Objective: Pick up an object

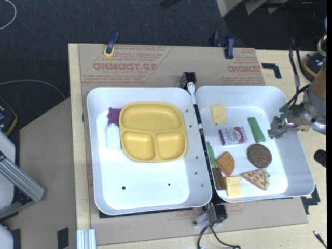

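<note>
Bench seen from above, holding two shallow white bins side by side. The left bin contains a yellow divided plate with three compartments; a purple item and a small white bottle lie just beside its left edge. The right bin holds toy food: a yellow cheese cube, a pink packet, a green stick, a round brown cookie, a waffle piece, a second yellow block and a triangular sandwich slice. The arm reaches in from the right, its gripper low over the right bin's right side, near the green stick. Nothing is visible between its fingers, and whether they are spread or pressed together cannot be told.
</note>
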`<action>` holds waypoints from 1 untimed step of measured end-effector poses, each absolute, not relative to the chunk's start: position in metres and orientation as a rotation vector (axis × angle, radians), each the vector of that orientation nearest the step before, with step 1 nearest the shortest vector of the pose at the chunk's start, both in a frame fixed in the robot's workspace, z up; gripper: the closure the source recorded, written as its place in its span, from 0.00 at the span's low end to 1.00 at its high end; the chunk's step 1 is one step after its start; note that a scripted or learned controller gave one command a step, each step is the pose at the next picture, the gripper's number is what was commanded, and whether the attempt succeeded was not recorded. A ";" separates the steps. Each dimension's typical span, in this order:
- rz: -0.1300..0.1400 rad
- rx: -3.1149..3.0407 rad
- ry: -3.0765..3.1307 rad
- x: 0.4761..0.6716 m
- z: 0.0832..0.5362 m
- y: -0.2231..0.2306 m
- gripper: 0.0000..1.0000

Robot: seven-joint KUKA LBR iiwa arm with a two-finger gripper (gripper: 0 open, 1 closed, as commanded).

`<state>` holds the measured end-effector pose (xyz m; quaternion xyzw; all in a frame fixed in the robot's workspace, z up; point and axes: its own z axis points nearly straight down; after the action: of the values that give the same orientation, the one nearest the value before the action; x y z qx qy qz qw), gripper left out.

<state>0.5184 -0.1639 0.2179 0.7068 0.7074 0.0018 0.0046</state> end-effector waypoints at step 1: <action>0.003 2.216 2.219 0.519 0.225 -0.164 1.00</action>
<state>0.5193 -0.1640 0.2254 0.7066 0.7076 0.0008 0.0026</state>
